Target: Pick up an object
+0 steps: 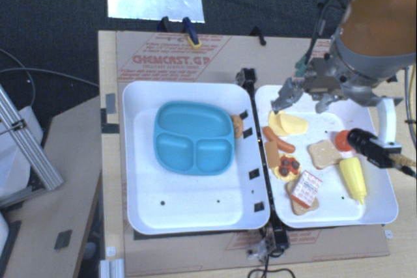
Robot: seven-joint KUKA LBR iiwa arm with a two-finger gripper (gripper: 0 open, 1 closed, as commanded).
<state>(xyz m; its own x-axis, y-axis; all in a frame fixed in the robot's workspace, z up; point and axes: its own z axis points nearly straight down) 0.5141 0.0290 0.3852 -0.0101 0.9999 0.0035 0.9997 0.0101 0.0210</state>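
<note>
Hovering: gripper (303, 101) above right bin (384, 205), nothing held, approach step | jaws: spread unreadable, you cannot tell | target: yellow cheese slice (290, 124) just below | next: lower squarely.

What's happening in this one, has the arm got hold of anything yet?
Not that I can see. The pincer hangs over the upper left part of the right bin, just above a yellow cheese-like piece, with nothing visibly between its fingers. The toy foods, including a sausage, a toast slice and a yellow bottle, all lie in that bin. The left bin holds a blue divided plate.
</note>
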